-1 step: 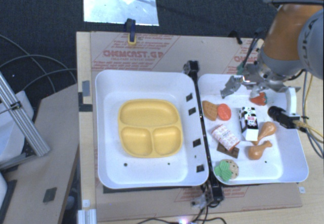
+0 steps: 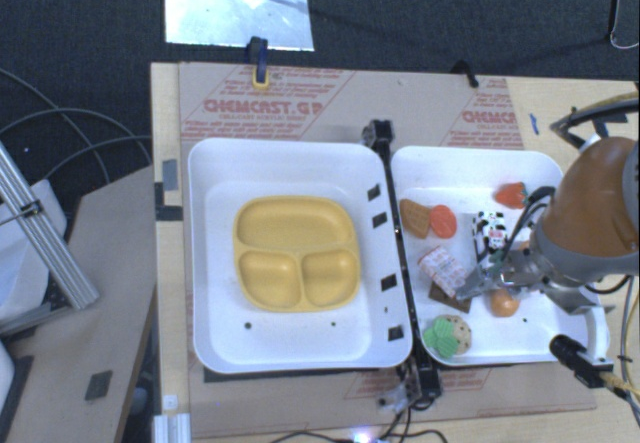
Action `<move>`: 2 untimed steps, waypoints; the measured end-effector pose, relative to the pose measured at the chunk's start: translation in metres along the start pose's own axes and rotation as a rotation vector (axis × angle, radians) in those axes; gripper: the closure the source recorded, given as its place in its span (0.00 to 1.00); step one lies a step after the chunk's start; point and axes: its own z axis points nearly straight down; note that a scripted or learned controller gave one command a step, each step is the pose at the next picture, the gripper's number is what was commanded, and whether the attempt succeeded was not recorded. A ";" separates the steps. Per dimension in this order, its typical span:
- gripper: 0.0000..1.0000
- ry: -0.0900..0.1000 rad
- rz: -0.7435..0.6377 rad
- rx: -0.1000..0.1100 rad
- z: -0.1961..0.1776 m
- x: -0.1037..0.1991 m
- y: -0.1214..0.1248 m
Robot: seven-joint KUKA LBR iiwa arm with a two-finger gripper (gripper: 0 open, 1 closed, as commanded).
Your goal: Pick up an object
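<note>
Claw (image 2: 487,274) low in right bin (image 2: 470,163), arm bent over; grip state unclear.

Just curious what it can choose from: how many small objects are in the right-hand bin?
6 visible: brown-and-orange piece upper left, red one at top, black-and-white toy mid-bin, wrapped packet, orange ball by the arm, green item bottom left. The arm may hide more.

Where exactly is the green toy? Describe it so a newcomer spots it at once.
Start at the right bin, the one the arm reaches over. Go to its near left corner, by the divider between the bins. The green toy lies there: round, pale-speckled, the sole green item, nearer the front edge than the clear wrapper and the orange ball.
</note>
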 end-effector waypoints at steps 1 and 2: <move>0.00 -0.008 -0.004 -0.021 0.032 -0.049 0.009; 1.00 -0.006 -0.007 -0.022 0.021 -0.046 0.010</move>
